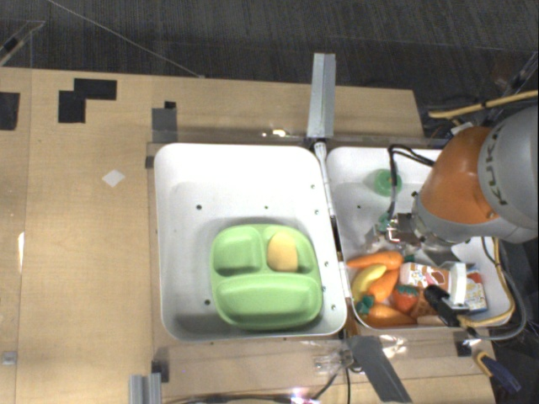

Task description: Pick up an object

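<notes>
The right bin (354, 175) holds a heap of toy food at its front: orange carrots (376, 260), a yellow banana (363, 280), a small juice carton (420, 274) and a white packet (468, 288). A green round piece (384, 180) lies at the bin's back. My gripper (396, 234) hangs low over the heap, just behind the carrots, below the orange band of the arm (459, 183). Its wrist hides the fingers. In the left bin (185, 192) sits a green divided tray (263, 295) with a yellow lemon-like piece (284, 251) in its upper right compartment.
A metal divider post (321, 91) stands between the bins at the back. Black cables (497, 331) trail along the right bin's far side and front corner. Wooden bench (76, 251) lies to the left of the bins.
</notes>
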You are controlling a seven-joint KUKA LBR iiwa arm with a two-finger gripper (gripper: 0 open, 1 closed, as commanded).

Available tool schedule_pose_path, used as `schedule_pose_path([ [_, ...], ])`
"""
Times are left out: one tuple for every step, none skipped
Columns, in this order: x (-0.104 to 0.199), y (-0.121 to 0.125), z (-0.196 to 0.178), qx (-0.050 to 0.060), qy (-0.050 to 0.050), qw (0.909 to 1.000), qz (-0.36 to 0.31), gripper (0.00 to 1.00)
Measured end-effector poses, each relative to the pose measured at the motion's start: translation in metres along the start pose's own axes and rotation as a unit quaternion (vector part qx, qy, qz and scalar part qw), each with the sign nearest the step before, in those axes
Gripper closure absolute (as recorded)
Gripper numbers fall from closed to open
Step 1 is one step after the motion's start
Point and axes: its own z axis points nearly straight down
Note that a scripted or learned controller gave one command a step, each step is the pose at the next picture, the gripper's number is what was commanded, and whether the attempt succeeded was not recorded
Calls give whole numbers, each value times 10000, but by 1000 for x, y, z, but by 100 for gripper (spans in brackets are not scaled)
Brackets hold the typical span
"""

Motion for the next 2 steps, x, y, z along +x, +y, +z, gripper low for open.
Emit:
schedule_pose_path([
  [-26, -25, -1, 9, 13, 9995, -323, 0],
  [-1, 61, -27, 120, 34, 9956, -924, 0],
])
